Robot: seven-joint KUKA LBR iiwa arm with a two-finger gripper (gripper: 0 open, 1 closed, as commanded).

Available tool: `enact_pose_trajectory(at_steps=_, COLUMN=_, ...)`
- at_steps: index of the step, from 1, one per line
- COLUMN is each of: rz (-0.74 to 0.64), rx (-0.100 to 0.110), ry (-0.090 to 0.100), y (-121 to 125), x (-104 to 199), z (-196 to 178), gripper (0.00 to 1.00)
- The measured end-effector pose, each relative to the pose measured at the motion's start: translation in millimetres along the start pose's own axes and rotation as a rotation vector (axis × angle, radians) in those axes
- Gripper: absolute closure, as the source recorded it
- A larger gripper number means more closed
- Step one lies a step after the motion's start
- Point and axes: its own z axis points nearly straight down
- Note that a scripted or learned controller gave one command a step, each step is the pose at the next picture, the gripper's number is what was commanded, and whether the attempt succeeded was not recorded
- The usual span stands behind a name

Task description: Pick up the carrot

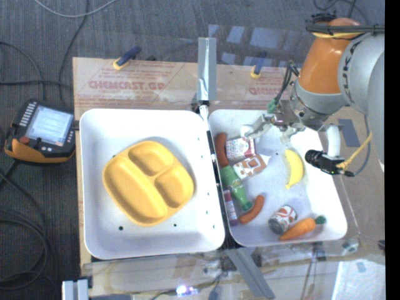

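The grey arm [350,49] with its orange band reaches in from the right over the right bin [337,220]. The left bin [94,167] carries a yellow divided plate [149,181]. The gripper [275,125] hangs above the upper part of the right bin, near a red and white packet [240,148]; its thin fingers [257,129] look spread somewhat apart, though the view is too cluttered to be sure, and nothing sits between them. A banana [293,167] lies just right of the packets. The carrot [300,227] rests in the lower right corner of the right bin, touching a small can [282,217], well apart from the gripper. A green bottle [235,184] and a sausage [252,209] lie to its left.
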Motion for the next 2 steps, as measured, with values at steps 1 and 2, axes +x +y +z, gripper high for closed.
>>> enact_pose_trajectory(at_steps=1, rz=-0.265, rx=-0.002, ry=0.0, y=-47, x=20, z=54, gripper=0.0)
enact_pose_trajectory(at_steps=2, rz=-0.291, rx=-0.001, ry=0.0, y=-118, x=-28, z=55, gripper=0.0)
